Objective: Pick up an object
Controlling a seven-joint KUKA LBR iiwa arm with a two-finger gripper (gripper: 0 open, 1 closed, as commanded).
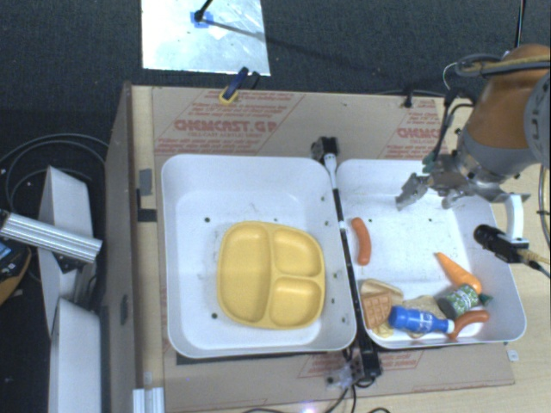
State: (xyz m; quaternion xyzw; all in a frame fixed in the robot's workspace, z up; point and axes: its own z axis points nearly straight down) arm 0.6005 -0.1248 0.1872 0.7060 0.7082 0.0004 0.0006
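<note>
Currently you're at approach: hand [430, 186] hovers over the right bin's [516, 321] back half, fingers spread, gripping nothing. Nearest target, the sausage [363, 240], lies by that bin's left wall. Next, shift over it and descend.

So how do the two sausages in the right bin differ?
The upper sausage lies alone near the bin's left wall, running almost straight up the view; the lower sausage sits in the bottom right corner, slanted, crowded against the blue bottle and green bottle. The upper one shows whole; the lower one is partly hidden. Both are orange-red and lie flat in the right bin.
</note>
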